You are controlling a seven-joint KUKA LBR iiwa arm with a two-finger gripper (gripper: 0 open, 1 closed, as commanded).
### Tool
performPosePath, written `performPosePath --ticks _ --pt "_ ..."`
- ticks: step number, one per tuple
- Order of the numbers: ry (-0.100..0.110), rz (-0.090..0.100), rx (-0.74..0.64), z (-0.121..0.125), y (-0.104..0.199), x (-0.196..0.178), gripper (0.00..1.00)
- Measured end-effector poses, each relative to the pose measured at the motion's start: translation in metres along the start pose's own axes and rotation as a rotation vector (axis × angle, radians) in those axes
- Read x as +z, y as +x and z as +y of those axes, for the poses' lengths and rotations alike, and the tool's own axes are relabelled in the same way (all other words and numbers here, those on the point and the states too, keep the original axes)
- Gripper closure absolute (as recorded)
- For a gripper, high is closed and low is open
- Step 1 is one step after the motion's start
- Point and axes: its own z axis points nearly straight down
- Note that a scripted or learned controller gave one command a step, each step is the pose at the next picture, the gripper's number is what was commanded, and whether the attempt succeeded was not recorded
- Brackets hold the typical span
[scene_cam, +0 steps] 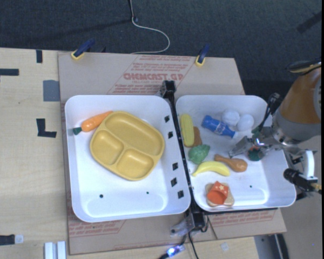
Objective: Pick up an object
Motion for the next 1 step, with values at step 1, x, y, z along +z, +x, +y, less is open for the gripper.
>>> performPosePath --ticks 1 --pt "-0.009 0.000 0.001 0.0023 0.0007 0.0421 0.00"
